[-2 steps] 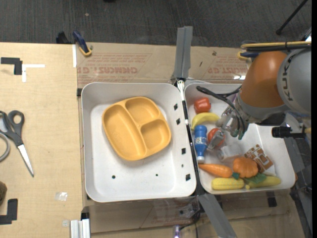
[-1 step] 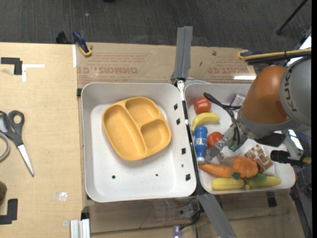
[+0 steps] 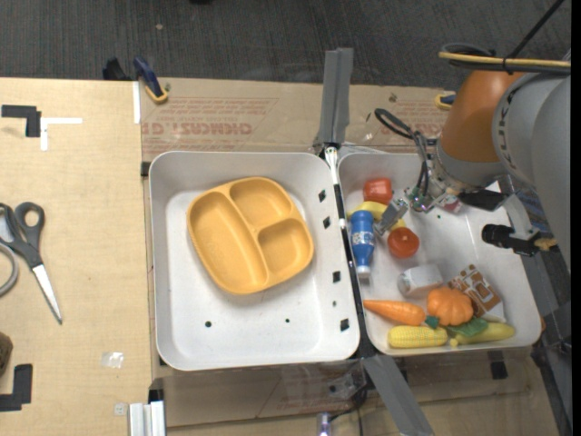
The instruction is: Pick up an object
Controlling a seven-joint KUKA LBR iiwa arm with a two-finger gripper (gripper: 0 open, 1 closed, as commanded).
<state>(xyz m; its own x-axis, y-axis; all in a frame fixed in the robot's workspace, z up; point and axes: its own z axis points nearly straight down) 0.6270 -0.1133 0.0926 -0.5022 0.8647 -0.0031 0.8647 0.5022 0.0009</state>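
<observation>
Plywood bench (image 3: 73, 271) carries two shallow white bins side by side, set on cardboard (image 3: 236, 116), with dark carpet (image 3: 272, 16) beyond and scissors (image 3: 32, 252) lying at the left. The left bin (image 3: 172, 334) holds a yellow divided plate (image 3: 250, 234). The right bin (image 3: 508, 271) holds a blue bottle (image 3: 362, 240), red tomato (image 3: 403, 242), carrot (image 3: 395, 311), orange pumpkin (image 3: 450, 305) and corn (image 3: 418, 337). The gripper (image 3: 392, 216) hangs just above the tomato, slightly spread, grasping nothing.
</observation>
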